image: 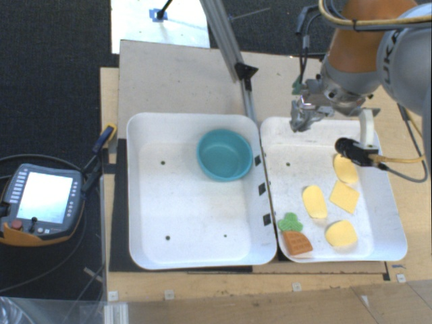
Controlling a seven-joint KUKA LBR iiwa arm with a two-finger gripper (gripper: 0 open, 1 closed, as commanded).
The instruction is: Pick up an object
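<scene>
Camera view from above, at a slant. 2 shallow white bins sit side by side on the counter [177,66]. The left bin [162,235] holds 1 teal bowl [225,154], upright, near its far right corner.

The right bin [283,147] holds 6 small items, all in its near and right-hand part. A yellow rounded piece [346,171] lies farthest back, near the right wall. Just in front of it lies a yellow square slice [345,198], turned corner-on. To the left of the slice, close but apart, lies a yellow oval piece [314,202]. A yellow round piece [341,234] rests near the front wall. At the front left corner a green leafy piece [290,222] touches an orange wedge [296,243], which lies just in front of it.

The grey arm with its orange band [361,19] enters from the right. The hand [302,121] hangs over the far edge of the right bin, well apart from the yellow items; whether its 2 digits are spread or pressed together cannot be told, and nothing is seen between them. A black fitting with a yellow cable [398,159] lies just beside the rearmost yellow piece.

A teach pendant [40,201] rests to the left of the counter. A metal pole [223,32] slants across the back.
</scene>
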